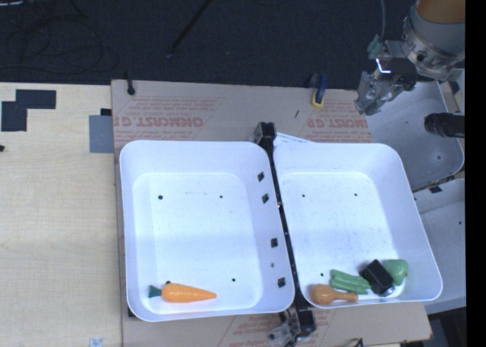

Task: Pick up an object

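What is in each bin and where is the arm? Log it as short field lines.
left bin: toy carrot, lying near the front edge
right bin: front corner cluster of a tan pear-shaped toy, a green pod-like toy, a black block, a green piece behind the block
cluster contact: items touch or overlap
arm: raised beyond the right bin's far corner
pincer: above the bench outside both bins, nothing seen in it
task state: no object picked up yet

A toy carrot [187, 292] is lying in the left bin [137, 186]. The gripper [372, 100] is hanging beyond the right bin [410, 186], well apart from everything.
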Motion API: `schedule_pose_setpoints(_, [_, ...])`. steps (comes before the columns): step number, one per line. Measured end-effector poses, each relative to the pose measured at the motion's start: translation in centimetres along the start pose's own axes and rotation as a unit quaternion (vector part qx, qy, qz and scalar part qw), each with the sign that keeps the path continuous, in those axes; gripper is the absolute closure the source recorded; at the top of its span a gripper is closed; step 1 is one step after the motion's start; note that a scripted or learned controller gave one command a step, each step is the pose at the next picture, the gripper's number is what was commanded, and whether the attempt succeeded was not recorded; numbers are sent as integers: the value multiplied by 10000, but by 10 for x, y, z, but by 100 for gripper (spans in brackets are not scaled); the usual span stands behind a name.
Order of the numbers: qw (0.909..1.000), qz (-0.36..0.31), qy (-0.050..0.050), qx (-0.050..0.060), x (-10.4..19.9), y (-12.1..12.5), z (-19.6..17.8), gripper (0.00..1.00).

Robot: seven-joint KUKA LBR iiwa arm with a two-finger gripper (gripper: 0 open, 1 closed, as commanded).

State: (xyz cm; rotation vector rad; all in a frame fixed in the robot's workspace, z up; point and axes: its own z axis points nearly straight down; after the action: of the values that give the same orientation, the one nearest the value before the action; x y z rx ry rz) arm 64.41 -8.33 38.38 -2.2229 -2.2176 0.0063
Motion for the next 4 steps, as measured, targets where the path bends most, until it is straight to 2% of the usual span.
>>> schedule_pose_setpoints(1, [10000, -42, 16, -30, 56, -23, -50, 100])
schedule_pose_setpoints(2, [10000, -3, 1, 12, 36, 0, -6, 100])
schedule_pose_setpoints(3, [10000, 0, 5, 2, 6, -29, -7, 100])
schedule_pose_setpoints(4, [10000, 3, 4, 7, -33, -49, 11, 100])
